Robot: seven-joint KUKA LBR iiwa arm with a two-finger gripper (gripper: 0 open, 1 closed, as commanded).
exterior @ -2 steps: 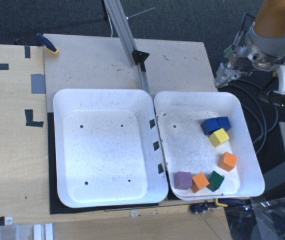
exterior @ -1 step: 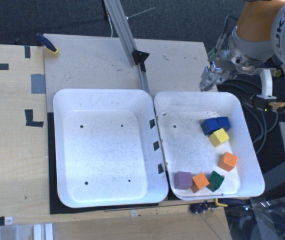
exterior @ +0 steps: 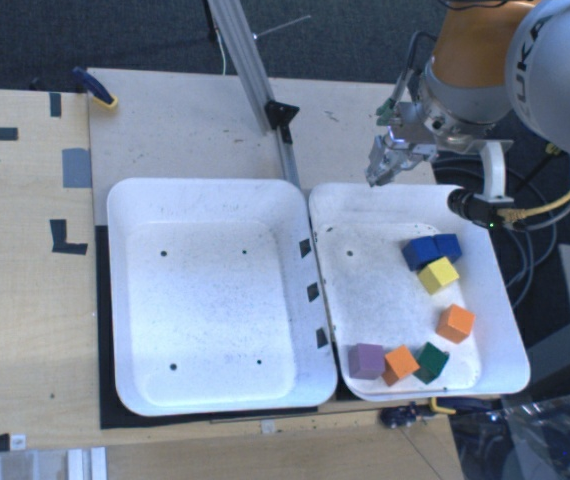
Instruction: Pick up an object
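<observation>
White plastic makes up both shallow bins on the pale wooden desk [exterior: 185, 128]. The left bin [exterior: 125, 298] shows only a few dark dots on its speckled floor. The right bin [exterior: 365, 268] holds six small blocks, all toward its right and near sides. A blue block [exterior: 431, 249] sits at about 2 o'clock from the bin's middle, with a yellow block [exterior: 439, 274] touching it just below. An orange block [exterior: 455, 323] lies apart at about 4 o'clock. Along the near edge, at 5 to 6 o'clock, three pieces cluster together: a purple block [exterior: 367, 360], a smaller orange block [exterior: 400, 364] beside it, and a dark green block [exterior: 430, 362] against that one.

The blocks look like plain painted cubes, matte and sharp-edged, some turned at an angle.

The gripper [exterior: 383, 173] hangs over the far rim of the right bin, at 12 o'clock, well apart from every block. Its jaws hold nothing; how far they stand open I cannot tell.
</observation>
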